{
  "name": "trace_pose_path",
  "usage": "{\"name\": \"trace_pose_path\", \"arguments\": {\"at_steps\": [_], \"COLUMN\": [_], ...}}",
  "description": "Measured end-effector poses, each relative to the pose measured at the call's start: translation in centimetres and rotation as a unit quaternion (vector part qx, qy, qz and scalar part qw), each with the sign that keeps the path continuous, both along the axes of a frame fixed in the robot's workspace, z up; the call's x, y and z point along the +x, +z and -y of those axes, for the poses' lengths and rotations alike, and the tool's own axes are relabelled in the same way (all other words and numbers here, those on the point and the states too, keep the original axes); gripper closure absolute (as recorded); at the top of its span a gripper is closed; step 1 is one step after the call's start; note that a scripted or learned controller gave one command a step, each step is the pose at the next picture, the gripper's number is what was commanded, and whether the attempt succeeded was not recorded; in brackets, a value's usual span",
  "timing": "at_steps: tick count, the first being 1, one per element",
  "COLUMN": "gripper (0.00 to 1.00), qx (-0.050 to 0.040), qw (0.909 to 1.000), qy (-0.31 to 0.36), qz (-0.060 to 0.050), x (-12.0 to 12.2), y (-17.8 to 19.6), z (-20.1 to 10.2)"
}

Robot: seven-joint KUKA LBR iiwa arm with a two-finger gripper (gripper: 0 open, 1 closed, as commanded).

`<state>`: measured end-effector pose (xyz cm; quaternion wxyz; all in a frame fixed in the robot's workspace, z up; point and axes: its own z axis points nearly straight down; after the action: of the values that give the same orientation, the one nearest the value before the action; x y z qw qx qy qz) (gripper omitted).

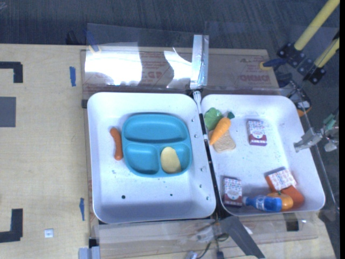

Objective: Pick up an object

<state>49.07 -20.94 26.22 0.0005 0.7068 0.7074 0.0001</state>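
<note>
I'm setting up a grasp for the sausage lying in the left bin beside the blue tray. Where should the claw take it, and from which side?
Probably at the middle of the sausage, coming straight down from above. It lies flat on the left bin floor, long and thin, running roughly top to bottom in the camera view, so the fingers should close across its narrow width. The blue tray sits close on one side, leaving little room there.

Wooden bench [38, 161] (dark floor [161, 4] beyond)

Faint, partly legible lettering on the cardboard sheet [253, 72] behind the bins; print on the small red-and-white packets [256, 132] too small to read
</note>
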Motion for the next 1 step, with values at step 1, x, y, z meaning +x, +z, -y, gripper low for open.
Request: {"name": "trace_pose_path", "arguments": {"at_steps": [1], "gripper": [0.0], "qx": [0.0012], "qw": [0.9896], "qy": [0.144], "qz": [-0.002], "x": [2.41], "y": [-7.53], "z": [-3.29]}}
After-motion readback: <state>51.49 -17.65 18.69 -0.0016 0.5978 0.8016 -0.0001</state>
